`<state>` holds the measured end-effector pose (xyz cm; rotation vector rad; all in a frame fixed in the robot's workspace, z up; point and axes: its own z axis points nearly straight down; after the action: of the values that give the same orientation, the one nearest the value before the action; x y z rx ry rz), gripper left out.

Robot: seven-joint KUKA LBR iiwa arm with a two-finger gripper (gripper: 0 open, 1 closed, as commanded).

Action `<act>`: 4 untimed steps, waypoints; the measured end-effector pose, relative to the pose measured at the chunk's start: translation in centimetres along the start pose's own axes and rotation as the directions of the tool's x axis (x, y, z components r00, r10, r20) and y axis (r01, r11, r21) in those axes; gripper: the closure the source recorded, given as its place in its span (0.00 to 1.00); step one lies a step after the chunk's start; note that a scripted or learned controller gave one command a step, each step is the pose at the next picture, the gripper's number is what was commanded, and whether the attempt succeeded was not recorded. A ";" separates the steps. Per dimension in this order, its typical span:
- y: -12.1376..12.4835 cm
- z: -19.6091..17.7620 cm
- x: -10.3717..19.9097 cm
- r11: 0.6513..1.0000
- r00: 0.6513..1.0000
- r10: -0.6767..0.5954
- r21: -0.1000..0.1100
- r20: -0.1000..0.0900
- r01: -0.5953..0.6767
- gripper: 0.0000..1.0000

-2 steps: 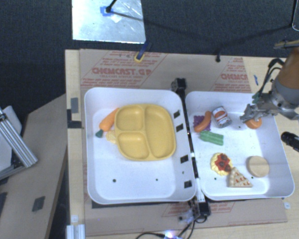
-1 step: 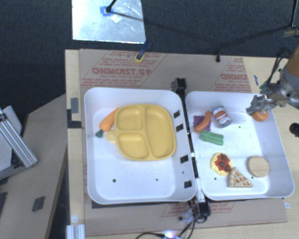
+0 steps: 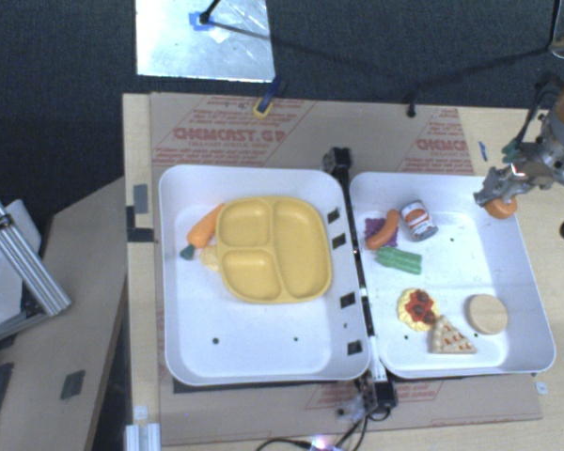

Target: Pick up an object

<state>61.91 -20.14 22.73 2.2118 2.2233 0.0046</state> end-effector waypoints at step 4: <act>-0.3 -0.7 14.5 1.000 1.000 0.003 0.004 -0.002 -0.003 1.00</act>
<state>61.48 -5.64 23.45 2.2187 2.2226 0.0025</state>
